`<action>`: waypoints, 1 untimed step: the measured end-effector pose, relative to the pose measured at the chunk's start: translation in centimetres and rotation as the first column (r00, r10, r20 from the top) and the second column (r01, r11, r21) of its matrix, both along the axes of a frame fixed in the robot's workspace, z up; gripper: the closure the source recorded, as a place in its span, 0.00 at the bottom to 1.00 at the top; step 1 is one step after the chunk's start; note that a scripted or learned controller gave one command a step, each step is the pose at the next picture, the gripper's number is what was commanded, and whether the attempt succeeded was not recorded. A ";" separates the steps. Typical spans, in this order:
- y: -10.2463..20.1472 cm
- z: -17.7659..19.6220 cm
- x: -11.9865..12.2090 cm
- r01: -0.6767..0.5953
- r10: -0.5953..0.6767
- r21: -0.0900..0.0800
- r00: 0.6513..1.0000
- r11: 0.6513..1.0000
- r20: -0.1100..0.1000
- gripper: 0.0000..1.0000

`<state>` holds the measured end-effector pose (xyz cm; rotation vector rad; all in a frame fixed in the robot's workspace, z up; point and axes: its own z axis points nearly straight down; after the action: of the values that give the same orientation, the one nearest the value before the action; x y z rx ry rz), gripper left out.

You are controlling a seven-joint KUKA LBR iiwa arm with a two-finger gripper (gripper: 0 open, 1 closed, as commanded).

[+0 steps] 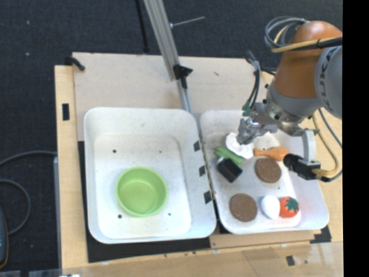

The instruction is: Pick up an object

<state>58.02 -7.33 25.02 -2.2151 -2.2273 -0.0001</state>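
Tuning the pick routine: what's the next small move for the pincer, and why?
Probably a short straight descent: the pincer hangs right over the white crumpled object in the right bin, nothing visibly held, and the green piece and black block lie close beside it.

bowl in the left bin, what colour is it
The bowl is light green, plain with no pattern; the camera view shows it clearly from above.

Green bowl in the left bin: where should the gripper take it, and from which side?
Judging by its pose, take the round green plastic bowl by its rim, coming straight down from above. It sits upright and open in the left white bin, so one finger could go inside the wall and one outside. The rim's right side, nearer the arm, seems easiest. The gripper is over the right white bin.
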 end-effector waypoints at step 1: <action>5.1 0.8 1.2 -0.002 0.002 0.001 1.000 1.000 0.002 1.00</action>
<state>59.17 -2.26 25.82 -2.2130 -2.2308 -0.0040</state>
